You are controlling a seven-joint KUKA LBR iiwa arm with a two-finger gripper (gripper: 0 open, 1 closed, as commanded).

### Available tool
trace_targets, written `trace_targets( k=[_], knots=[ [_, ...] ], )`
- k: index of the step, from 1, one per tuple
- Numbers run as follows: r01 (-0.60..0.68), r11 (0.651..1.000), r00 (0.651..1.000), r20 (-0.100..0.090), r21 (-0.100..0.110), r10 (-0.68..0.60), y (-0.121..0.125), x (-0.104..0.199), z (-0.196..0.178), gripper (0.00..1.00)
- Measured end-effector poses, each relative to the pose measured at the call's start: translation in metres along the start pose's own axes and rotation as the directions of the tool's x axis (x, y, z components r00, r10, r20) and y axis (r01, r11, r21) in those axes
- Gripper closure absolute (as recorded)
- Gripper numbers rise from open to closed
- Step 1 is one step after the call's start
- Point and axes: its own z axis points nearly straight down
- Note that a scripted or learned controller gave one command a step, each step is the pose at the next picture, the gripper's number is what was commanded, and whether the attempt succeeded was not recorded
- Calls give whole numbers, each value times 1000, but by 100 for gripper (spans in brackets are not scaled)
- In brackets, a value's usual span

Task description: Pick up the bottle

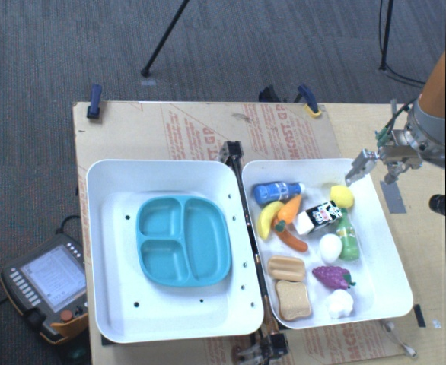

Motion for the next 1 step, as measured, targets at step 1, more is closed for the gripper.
trace_targets(
  k=[1],
  knots=[
    [3, 1000, 1000, -1, 0, -3, 1, 0, -10, 100]
  ],
)
